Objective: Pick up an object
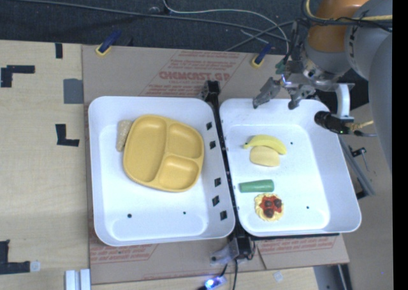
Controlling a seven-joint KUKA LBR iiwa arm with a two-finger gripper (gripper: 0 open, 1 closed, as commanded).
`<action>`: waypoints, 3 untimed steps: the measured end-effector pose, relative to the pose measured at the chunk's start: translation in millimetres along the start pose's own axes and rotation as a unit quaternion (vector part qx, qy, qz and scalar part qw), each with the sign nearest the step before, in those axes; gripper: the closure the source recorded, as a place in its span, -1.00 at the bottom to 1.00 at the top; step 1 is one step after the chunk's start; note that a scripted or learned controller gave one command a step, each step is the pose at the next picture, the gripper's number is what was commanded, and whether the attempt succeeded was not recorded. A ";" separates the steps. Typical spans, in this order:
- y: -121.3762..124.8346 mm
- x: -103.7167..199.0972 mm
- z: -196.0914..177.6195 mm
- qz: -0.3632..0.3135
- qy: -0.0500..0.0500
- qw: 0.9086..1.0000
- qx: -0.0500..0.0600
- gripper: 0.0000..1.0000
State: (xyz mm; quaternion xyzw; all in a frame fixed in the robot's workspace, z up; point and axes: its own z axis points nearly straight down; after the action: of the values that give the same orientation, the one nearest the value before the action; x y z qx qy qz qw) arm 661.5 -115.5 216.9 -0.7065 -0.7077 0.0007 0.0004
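Banana (268,143) lies in the right bin (331,174), touching a pale yellow slice (264,157) just below it. Nearer the front lie a green cylinder (255,186) and a small tart with red topping (269,206). Gripper (278,99) hangs above the bin's far edge, fingers spread, grasping nothing. Left bin (108,174) holds a yellow divided plate (163,152) overlapping a tan piece (122,134).
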 end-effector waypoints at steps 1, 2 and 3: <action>-1.2 -3.0 44.5 0.000 -0.001 1.000 0.002 -1.00; -2.6 -1.0 110.1 0.000 0.000 1.000 0.004 -1.00; -2.6 -0.7 133.0 0.000 -0.001 1.000 0.000 -1.00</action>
State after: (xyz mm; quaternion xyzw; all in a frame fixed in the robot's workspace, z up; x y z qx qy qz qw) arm 658.7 -116.2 83.9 -0.7064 -0.7078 0.0012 -0.0005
